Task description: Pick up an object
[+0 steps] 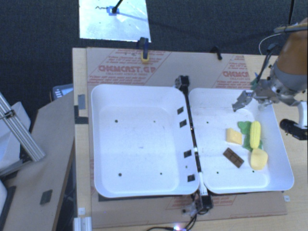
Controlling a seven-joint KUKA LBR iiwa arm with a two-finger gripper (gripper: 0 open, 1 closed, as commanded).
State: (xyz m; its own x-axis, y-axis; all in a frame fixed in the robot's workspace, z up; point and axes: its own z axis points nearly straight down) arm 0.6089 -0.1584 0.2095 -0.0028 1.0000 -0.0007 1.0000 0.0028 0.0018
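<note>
From the overhead camera, two shallow white bins sit side by side on a cardboard-covered bench: the left bin (139, 138) and the right bin (216, 138). The arm (292, 61), grey with an orange band, comes in at about two o'clock, and its gripper (250, 99) hangs over the upper right part of the right bin, toward one o'clock of that bin's middle; whether the claw is apart or together cannot be told at this angle, and nothing is seen between it. The objects cluster at roughly four o'clock of the right bin's middle: a pale yellow block (234, 136), a green piece (245, 129) with a yellow corn-like piece (255, 134) lying on it, a brown chocolate-like bar (233, 157) at about six o'clock of the block, and a yellow rounded piece (259, 159) just below the corn. The gripper stands apart from all of them, above the cluster at twelve o'clock.
</note>
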